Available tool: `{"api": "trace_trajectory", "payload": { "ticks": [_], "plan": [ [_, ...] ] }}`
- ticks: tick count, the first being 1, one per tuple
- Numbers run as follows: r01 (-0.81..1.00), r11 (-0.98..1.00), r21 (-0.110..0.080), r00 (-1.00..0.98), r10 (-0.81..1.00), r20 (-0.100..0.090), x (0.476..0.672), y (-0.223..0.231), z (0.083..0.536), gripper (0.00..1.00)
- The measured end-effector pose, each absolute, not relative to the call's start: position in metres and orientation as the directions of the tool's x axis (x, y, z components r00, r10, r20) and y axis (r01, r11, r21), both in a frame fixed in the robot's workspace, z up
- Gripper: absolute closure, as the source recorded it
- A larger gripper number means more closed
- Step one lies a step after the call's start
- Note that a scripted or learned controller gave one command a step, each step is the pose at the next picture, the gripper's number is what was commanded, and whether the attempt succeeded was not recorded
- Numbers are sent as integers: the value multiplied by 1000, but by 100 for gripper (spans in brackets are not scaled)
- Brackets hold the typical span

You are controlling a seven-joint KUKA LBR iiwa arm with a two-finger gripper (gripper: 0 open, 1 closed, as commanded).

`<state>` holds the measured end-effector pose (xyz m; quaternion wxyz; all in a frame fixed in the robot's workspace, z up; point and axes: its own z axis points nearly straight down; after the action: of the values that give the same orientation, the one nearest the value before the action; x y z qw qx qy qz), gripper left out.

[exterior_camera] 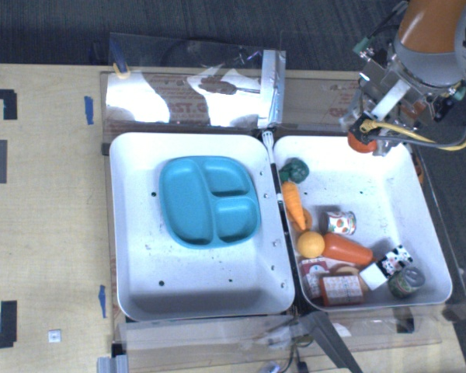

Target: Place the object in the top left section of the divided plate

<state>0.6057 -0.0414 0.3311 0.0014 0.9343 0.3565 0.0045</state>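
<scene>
A blue divided plate (210, 200) lies in the middle of the left bin (132, 231); it has one large section on its left and two smaller ones on its right, and nothing is in any of them. My gripper (364, 140) hangs over the far left corner of the right bin (427, 216), well to the right of the plate. A small orange-red object (362, 143) shows between its dark fingers, and the gripper is shut on it.
The right bin holds a dark green round item (297, 169), a carrot (294, 204), a yellow-orange fruit (311, 244), a small can (341, 223), a red-orange vegetable (346, 249), a printed box (338, 286), a black-and-white toy (396, 261) and a grey tin (406, 280).
</scene>
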Motion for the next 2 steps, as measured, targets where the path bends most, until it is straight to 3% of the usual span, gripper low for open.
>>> {"api": "trace_trajectory", "payload": {
  "ticks": [1,2],
  "plan": [
    [754,-657,1,657,754,1,638,24,360,100],
    [818,-575,4,575,818,1,649,36,400,100]
  ]
}}
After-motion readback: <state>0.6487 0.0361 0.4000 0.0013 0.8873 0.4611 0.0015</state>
